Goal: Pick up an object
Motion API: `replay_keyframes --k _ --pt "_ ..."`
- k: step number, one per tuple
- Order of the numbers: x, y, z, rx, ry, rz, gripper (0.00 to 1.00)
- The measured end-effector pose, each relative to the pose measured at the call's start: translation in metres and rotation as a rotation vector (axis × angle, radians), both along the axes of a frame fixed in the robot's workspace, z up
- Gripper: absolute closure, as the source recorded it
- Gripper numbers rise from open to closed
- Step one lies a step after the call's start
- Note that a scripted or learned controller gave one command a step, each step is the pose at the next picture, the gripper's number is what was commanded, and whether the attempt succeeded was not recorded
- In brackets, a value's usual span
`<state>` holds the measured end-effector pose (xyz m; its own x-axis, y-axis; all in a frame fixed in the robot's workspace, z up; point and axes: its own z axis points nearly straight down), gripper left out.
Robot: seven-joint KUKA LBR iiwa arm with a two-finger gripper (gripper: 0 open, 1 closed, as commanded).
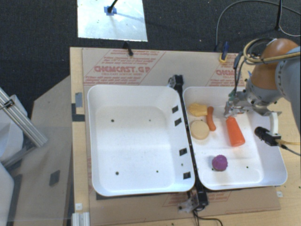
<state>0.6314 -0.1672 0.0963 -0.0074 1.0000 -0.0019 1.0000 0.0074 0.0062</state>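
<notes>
Orange and smooth, the tapered carrot lies in the right bin just below my gripper, whose opening I cannot tell from here, and I judge that slick rounded plastic could roll or squirt sideways under an off-centre pinch.

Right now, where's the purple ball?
Purple ball sits in the right bin, toward its near edge, below the round tan piece and orange cylinder.
</notes>
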Motion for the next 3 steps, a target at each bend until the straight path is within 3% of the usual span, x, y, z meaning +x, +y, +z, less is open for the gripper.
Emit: replay_keyframes --k 1,2,3 --pt "-0.057 0.029 -0.013 0.004 0.01 -0.006 1.0" --pt "0.029 0.093 0.097 0.002 -0.013 0.006 1.0" --pt "0.024 0.087 0.089 0.001 0.003 -0.002 0.0"
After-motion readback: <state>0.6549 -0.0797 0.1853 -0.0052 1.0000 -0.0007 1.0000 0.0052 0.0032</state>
